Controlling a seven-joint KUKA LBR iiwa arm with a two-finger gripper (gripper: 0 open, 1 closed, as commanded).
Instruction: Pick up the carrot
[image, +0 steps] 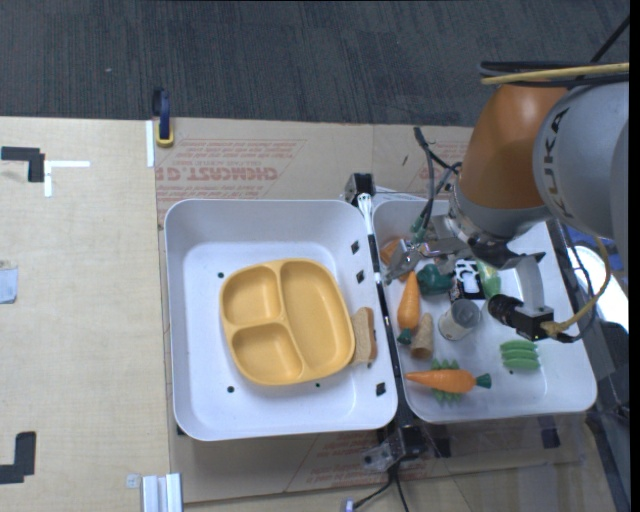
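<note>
The tool (408, 255) hung over the upper left part of the right bin (560, 385), just above the top end of a carrot (408, 300) that lay lengthwise along the bin's left wall; whether it was wide or narrow could not be told at this angle, and nothing could be seen gripped in it. A second carrot (443, 380), with a green top, lay crosswise near the lower edge of the same bin. The step in hand looked like the approach, with the grasp not yet made. The next move would call for lowering onto the nearer carrot squarely across its body. Clutter crowded the spot: a tan piece (423, 336) touched the carrot's lower end, a dark green item (434, 278) sat just to its right, and a small grey cup (460, 318) and a green ridged piece (518, 355) lay farther right. The bin wall close at the left could hinder the grip. On the desk's left bin (190, 330) rested a yellow divided plate (285, 320).
</note>
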